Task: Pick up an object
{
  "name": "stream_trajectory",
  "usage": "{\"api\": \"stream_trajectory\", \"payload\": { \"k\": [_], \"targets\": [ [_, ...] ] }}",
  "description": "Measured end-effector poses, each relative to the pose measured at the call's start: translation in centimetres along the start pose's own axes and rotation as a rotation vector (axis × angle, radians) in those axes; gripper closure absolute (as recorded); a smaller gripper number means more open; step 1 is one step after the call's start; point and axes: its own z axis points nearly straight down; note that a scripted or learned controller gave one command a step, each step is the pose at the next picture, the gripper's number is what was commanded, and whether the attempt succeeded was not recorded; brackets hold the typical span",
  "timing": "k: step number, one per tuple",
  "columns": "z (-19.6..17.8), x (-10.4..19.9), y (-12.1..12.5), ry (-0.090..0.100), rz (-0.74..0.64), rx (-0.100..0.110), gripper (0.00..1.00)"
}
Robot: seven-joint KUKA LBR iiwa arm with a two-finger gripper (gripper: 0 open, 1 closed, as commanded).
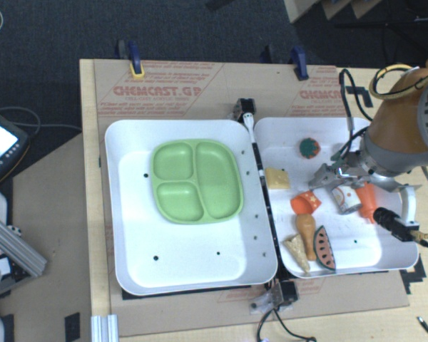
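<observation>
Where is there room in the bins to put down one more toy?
Left bin: bare white floor all around the green plate, widest in front of it. Right bin: crowded in the middle by the arm, yellow block, orange pieces and watermelon slice; a small patch lies beside the green ball.

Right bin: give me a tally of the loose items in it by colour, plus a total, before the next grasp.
Orange: 3 (block, carrot-like piece, piece by the tool)
Yellow or tan: 2 (cheese-like wedge, cone)
Green and red ball: 1
Watermelon slice: 1
White and red can-like item: 1
Total: 8
</observation>
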Motion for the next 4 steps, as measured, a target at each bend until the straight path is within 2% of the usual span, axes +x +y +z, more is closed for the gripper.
{"api": "stream_trajectory", "payload": {
  "k": [1,2,3,4],
  "targets": [
    [-0.9,0.0,-0.1,0.002,0.001,0.005,1.00],
    [-7.3,0.1,0.1,0.011,-0.002,0.017,1.00],
    [-11.5,0.0,0.3,0.011,-0.002,0.017,1.00],
    [-12.4,5.2,3.2,0.014,-0.008,0.019,1.00]
  ]
}}
